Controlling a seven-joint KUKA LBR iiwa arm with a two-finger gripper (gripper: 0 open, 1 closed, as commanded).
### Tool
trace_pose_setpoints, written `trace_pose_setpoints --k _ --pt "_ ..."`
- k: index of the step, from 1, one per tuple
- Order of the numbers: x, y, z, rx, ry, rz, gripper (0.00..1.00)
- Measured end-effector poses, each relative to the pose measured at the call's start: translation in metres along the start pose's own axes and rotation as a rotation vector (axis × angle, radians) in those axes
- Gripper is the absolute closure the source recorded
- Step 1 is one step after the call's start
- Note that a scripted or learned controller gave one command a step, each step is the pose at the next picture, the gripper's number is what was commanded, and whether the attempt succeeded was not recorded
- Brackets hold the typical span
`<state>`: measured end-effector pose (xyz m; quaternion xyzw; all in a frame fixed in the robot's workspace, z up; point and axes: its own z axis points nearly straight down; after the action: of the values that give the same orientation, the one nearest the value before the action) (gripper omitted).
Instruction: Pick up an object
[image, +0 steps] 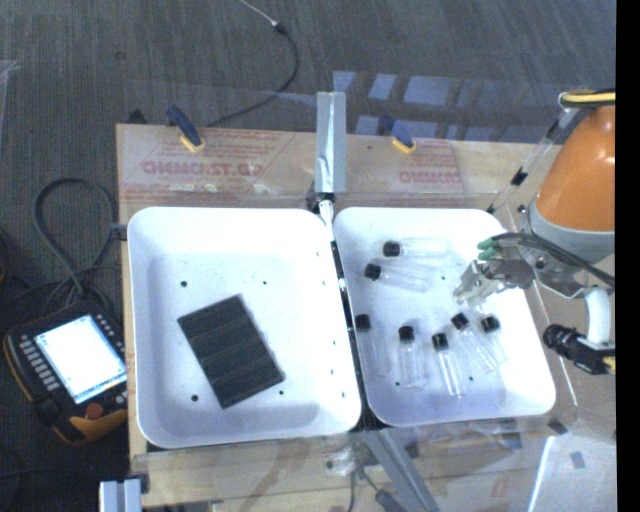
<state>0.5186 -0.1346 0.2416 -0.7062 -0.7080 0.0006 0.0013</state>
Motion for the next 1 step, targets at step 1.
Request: trace_pose_setpoints --k 1 --pt "0.0224 0.0239 0.1375 0.0 0.001 -0.072 0.0"
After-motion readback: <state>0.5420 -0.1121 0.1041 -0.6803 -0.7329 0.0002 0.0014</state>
